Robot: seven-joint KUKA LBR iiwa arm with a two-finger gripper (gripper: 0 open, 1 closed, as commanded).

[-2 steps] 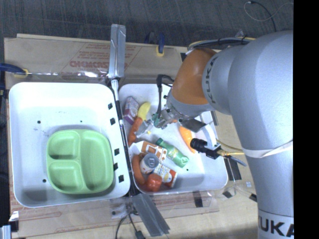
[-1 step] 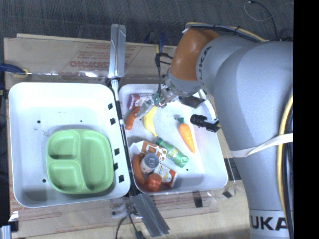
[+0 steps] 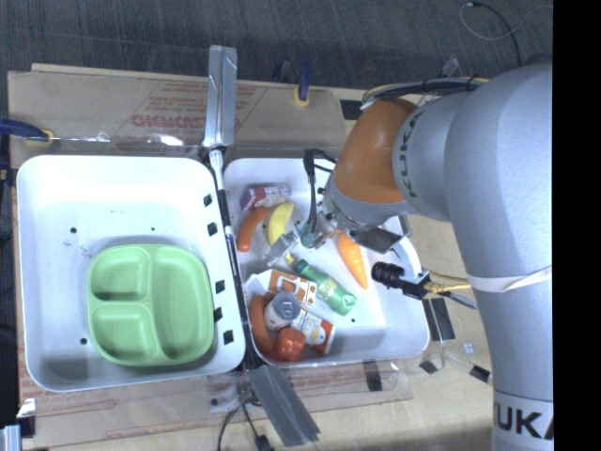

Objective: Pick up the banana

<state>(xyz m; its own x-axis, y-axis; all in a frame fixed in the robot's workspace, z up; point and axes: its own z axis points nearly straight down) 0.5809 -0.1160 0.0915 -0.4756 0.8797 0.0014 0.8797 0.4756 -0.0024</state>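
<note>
Claw (image 3: 310,233) beside the banana (image 3: 280,222), fingers partly hidden by the wrist; grip state unclear.

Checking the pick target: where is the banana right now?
The banana lies in the right bin, near its upper-left corner, beside an orange sausage-shaped item and just left of the claw.

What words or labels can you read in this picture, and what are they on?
"KUKA", partly cut off, on the arm's grey base.
"KU", part of the same brand, on the arm's wrist.
Red print on the cardboard behind the bins: too blurred to read.
Packet labels in the right bin: unreadable.
</note>
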